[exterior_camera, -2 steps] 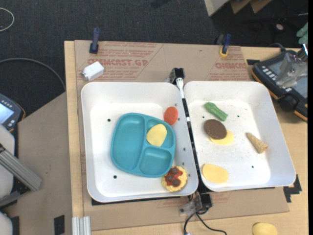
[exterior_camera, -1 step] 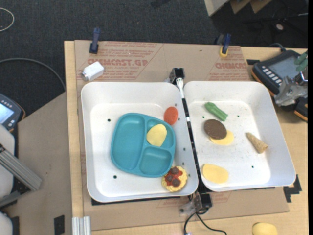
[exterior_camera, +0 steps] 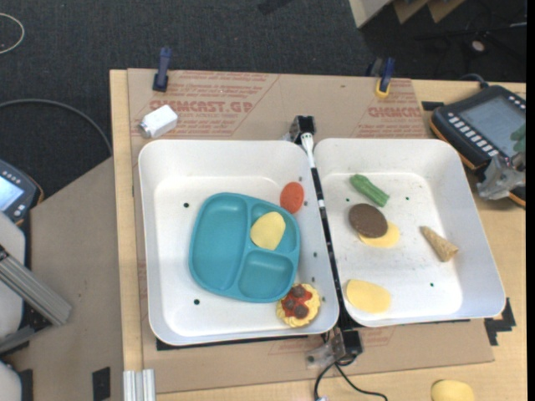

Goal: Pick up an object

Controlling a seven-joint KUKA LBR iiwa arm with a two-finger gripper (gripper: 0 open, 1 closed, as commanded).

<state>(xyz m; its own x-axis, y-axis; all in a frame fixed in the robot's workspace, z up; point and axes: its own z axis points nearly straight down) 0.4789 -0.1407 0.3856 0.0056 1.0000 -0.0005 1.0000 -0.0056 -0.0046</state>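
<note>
End effector first: I cannot tell whether mine is open or closed, and I see nothing that I could call held. By my reading the pick has not begun, since every candidate lies at rest in a bin on the bench. In the left bin (exterior_camera: 159,224) sits a teal tray (exterior_camera: 221,249) with a yellow slice (exterior_camera: 267,230) in its upper right compartment. A red piece (exterior_camera: 292,196) lies just beside the tray's top right corner, and a small pizza (exterior_camera: 298,304) touches its lower right corner. In the right bin (exterior_camera: 468,224) a green piece (exterior_camera: 369,190) lies near the top. Below it a brown disc (exterior_camera: 367,219) rests partly on a yellow chip (exterior_camera: 386,239), a cone (exterior_camera: 439,243) lies apart to the right, and a yellow oval (exterior_camera: 368,296) lies near the front wall. All is left to do: choosing one, reaching, closing, lifting. The cone and the oval look easiest to me, each lying clear of its neighbours.
</note>
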